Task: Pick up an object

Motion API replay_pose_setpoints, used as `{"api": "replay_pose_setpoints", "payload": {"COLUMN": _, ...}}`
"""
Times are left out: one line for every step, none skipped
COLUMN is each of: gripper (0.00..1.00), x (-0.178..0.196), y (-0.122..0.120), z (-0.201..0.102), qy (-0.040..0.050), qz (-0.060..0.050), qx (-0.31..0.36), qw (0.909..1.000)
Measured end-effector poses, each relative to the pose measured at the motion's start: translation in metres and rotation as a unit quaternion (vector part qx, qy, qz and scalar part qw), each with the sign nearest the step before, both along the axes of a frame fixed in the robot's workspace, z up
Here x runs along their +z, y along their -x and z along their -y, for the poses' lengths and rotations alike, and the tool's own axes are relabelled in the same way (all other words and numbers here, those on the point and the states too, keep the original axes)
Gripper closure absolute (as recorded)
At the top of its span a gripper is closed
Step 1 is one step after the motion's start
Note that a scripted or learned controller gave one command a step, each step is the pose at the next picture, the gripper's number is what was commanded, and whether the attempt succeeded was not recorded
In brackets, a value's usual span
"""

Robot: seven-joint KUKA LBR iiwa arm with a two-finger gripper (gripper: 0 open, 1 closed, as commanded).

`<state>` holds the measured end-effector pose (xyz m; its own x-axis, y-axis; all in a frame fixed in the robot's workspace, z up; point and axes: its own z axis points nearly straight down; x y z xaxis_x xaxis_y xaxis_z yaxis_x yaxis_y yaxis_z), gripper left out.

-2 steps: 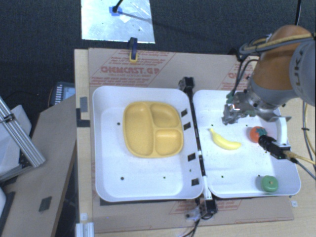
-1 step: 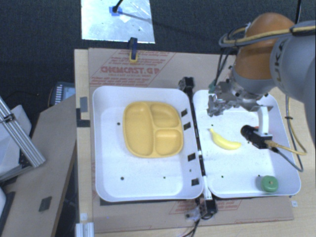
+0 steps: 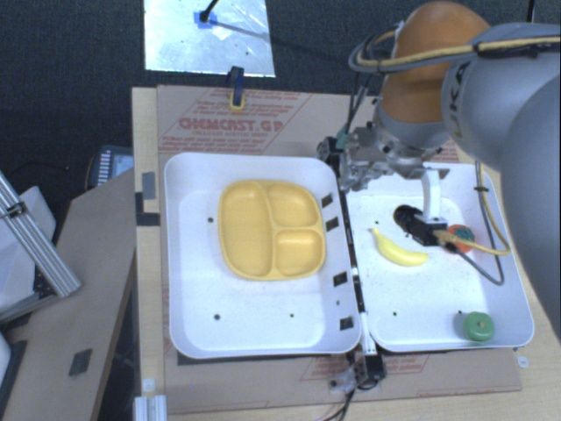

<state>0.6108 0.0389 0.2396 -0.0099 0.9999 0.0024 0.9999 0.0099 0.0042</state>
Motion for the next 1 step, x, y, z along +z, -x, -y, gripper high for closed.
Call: {"api": "replay_pose_setpoints", "payload": {"gripper": 1.00, "x": -0.0006, "y": -0.0233, "z": -0.0465, "qy": 0.0004, "qz": 0.000, "qx": -0.001, "qw": 1.0000}}
